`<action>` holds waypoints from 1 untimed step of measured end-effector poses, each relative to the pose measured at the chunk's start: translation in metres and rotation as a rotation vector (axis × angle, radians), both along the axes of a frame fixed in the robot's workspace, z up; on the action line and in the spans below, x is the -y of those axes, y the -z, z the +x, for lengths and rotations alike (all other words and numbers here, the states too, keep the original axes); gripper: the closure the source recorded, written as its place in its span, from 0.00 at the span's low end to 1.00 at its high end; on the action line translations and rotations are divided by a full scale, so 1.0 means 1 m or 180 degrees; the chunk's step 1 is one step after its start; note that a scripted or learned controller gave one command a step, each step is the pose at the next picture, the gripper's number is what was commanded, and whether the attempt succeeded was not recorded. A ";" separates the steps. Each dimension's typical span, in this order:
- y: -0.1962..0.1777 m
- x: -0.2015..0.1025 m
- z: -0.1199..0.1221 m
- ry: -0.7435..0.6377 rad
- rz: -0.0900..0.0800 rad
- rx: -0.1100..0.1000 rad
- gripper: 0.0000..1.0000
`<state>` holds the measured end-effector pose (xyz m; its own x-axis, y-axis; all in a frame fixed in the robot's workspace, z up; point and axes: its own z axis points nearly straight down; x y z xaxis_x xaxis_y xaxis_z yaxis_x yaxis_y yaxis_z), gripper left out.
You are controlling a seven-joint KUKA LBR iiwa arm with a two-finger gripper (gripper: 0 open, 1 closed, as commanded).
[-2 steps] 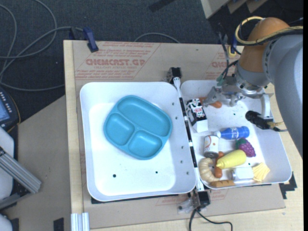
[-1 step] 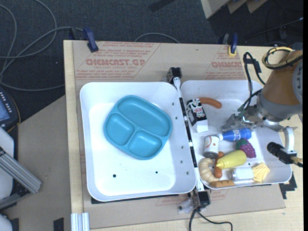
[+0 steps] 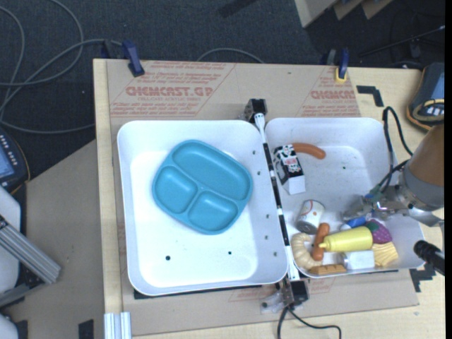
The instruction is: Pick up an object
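Over a cardboard-topped worktop [image 3: 212, 90] with two white bins, hovered at the right bin's [image 3: 353, 129] right edge, end effector [image 3: 371, 207] grip state impossible to tell.

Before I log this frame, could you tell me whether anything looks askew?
Only mildly: the blue three-compartment plastic plate sits rotated in the left white bin, while the toys crowd the right white bin's near corner.
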<state>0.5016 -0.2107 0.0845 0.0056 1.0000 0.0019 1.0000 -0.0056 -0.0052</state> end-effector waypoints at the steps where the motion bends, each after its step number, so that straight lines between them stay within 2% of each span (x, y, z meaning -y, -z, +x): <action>1: -0.018 -0.071 0.057 -0.0045 -0.0003 0.0037 0.00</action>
